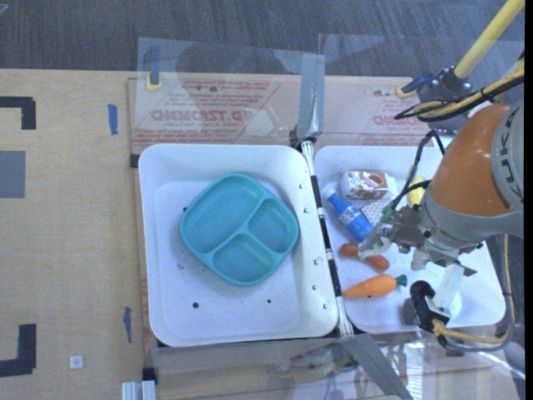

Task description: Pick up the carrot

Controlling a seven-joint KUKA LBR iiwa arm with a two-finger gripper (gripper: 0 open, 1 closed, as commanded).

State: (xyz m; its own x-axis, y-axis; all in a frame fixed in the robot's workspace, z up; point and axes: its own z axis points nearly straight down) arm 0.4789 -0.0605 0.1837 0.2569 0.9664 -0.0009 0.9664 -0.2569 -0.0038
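Orange toy carrot with green tip [371,287] lies loose in right white bin [491,311]; gripper [385,238] above, grasp indiscernible, likely lining up.

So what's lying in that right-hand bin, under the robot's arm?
In the right bin lie a carrot, a blue packet, a red-and-white packet and a small orange piece. The arm covers the bin's right half, so anything under it is hidden.
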